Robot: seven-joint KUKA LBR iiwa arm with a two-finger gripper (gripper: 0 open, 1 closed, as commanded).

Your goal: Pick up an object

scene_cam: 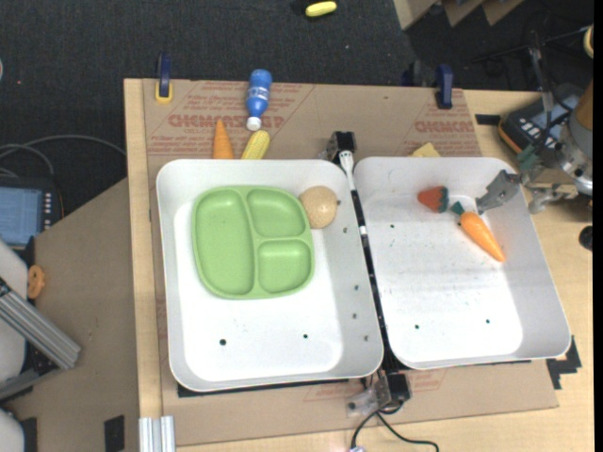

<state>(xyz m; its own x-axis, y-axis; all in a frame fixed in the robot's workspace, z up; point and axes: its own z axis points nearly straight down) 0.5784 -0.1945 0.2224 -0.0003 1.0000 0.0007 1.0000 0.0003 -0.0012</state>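
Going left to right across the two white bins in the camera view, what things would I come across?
Green divided plate → tan egg-shaped thing → red strawberry toy → orange toy carrot → gripper, at the right bin's far right.

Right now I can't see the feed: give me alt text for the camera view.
The tool reaches in from the right above the right bin, near a toy carrot and a red strawberry. The left bin holds a green divided plate and a tan egg-like ball.
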